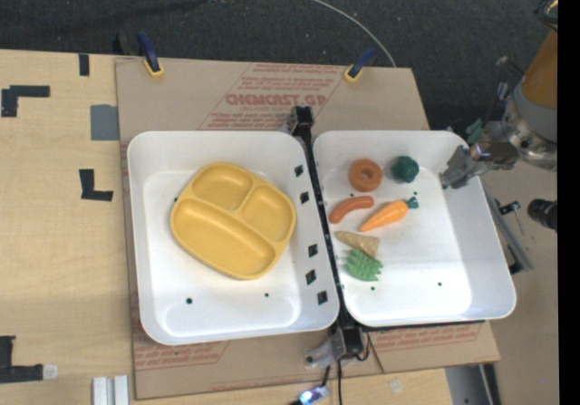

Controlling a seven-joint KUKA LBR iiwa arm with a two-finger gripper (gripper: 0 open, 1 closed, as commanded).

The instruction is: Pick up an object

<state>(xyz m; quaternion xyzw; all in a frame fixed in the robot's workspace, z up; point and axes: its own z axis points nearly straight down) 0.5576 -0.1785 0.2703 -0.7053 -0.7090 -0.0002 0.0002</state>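
Across the bench we see two shallow white bins side by side on a sheet of printed cardboard (272, 100). Filling much of the left bin (149, 303) is a yellow divided plate (234, 220), lying flat and tilted a little in its bin.

At the right edge the arm (544, 95) comes in, much of it cut off by the border of the view, so we make out only the wrist end and a patch of orange. Its gripper (456, 169) hangs over the upper right rim of the right bin (471, 303), with nothing between its fingers; it is dark and small, and we cannot tell how its fingers stand.

All the small objects lie in the right bin, to the left of the gripper and apart from it. Closest is a dark green ball (405, 168), near the gripper. Below it lies an orange carrot (386, 214), slanted, beside a reddish sausage (351, 208). Above the sausage sits a brown doughnut ring (365, 175). Lower down lie a tan wedge (357, 242) and, touching it, a green leafy piece (362, 266), whose exact shape we cannot read.
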